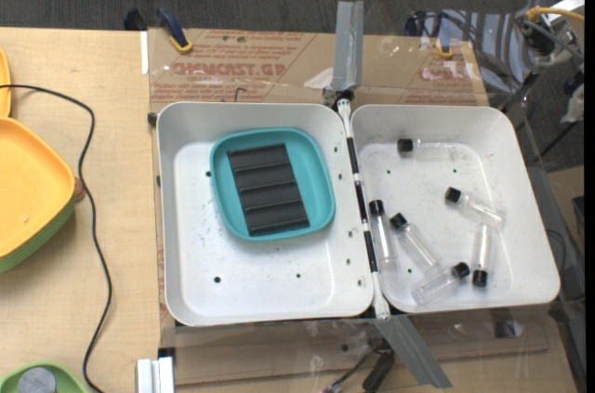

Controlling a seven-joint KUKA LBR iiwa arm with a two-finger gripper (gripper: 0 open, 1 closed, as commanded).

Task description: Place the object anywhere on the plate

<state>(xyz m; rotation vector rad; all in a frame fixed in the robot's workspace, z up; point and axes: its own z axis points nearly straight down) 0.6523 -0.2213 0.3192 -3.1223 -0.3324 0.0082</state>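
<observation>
Starting nearest us, a green round thing [28, 379] is peeking in at the bottom corner, farthest from the side the pincer reaches in from. Above it, yellow dishes [28, 196] are sitting stacked on the wooden bench, with a black cable [93, 224] trailing past them.

Moving across, the left bin [186, 280] is holding the teal plate [321, 196], which is the goal, and a black ridged pad [268, 189] is lying on it. No vial is resting on that plate, so as I read it the job is sitting at its very first step: the pick.

Crossing the divider, the right bin [521, 196], the pincer's near side, is carrying the task's things: clear vials with black caps. One vial [379, 231] is lying just beside the divider, another vial [416, 241] is angling near it, and a capped vial [418, 144] is sitting towards the back wall. Nearer the pincer's side, a vial [474, 207] is lying in the middle, and two vials [465, 275] are meeting at the front.

Whether the pincer is open or closed, I cannot tell. Next move, I'm judging: coming down over one vial standing apart from the others, closing across its narrow body, then carrying it over the divider to the plate.
</observation>
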